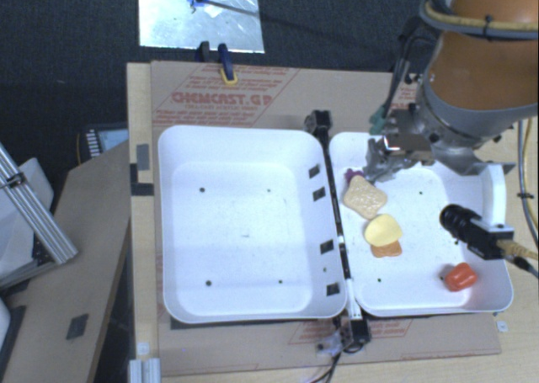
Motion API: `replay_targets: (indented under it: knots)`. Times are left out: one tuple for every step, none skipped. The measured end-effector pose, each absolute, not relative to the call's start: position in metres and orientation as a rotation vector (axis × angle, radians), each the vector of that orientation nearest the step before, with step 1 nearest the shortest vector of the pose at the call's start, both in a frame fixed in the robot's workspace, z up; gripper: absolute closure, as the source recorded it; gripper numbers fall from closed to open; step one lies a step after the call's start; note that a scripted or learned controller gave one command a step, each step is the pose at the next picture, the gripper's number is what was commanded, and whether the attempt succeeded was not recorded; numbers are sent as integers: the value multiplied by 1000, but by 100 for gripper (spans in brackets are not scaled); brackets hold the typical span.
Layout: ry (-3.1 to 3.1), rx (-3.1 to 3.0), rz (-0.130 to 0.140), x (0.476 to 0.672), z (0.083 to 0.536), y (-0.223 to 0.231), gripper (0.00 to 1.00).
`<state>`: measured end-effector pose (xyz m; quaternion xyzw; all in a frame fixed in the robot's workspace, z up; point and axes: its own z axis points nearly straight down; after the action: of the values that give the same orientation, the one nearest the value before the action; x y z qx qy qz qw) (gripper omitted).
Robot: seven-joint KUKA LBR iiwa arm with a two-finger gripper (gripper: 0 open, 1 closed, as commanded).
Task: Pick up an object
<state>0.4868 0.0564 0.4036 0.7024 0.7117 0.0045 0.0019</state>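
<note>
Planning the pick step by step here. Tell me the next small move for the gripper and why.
Probably a short descent onto the tan cracker-shaped piece. The gripper hangs over the right bin, just above and beside that piece, so it looks the nearest target. The yellow piece, the orange piece under it and the red piece lie farther off.

We note four loose objects in the right bin [502, 204]. A tan waffle-textured biscuit [365, 199] lies flat near the bin's left wall. Just below it, a yellow rounded piece [381, 228] overlaps an orange slab [387, 248]. A red-orange chunk [460, 276] sits well apart, near the lower right corner.
</note>
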Motion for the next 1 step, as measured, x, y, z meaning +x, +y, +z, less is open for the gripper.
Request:
replay_targets:
  knots:
    - [2231, 2207, 13, 492, 456, 120, 100]
